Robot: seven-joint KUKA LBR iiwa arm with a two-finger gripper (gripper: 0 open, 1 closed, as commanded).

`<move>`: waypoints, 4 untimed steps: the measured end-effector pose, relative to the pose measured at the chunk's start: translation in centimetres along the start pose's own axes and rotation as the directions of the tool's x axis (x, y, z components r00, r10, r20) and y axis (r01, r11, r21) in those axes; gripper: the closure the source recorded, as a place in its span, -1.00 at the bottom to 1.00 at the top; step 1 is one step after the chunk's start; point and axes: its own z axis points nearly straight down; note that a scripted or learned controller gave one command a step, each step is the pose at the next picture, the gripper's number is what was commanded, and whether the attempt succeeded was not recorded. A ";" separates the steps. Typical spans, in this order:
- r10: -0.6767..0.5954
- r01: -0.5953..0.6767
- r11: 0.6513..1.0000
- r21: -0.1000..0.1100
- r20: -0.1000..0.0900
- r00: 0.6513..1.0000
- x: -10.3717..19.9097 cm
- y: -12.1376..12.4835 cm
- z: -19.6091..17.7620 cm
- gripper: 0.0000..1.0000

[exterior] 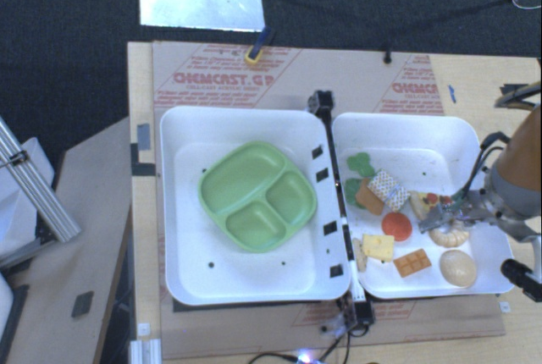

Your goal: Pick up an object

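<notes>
You are looking at the right white bin. Nearest its front wall are lying a pale egg-shaped piece and an orange waffle square. Behind them the grey two-finger gripper is hovering just beside the red tomato-like disc; its finger spacing is unclear. Farther back sits a green leafy piece.

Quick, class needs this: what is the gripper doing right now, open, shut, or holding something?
Two-finger gripper: low in the right white bin, over the toy food; open or shut cannot be told.
</notes>
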 end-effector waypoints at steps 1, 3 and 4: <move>-0.009 0.009 1.000 -0.017 -0.007 1.000 0.6 0.8 2.6 -1.00; -0.003 0.003 1.000 -0.007 0.003 1.000 0.5 0.5 -2.6 1.00; -0.003 0.003 1.000 -0.008 0.004 1.000 0.1 1.1 -7.1 1.00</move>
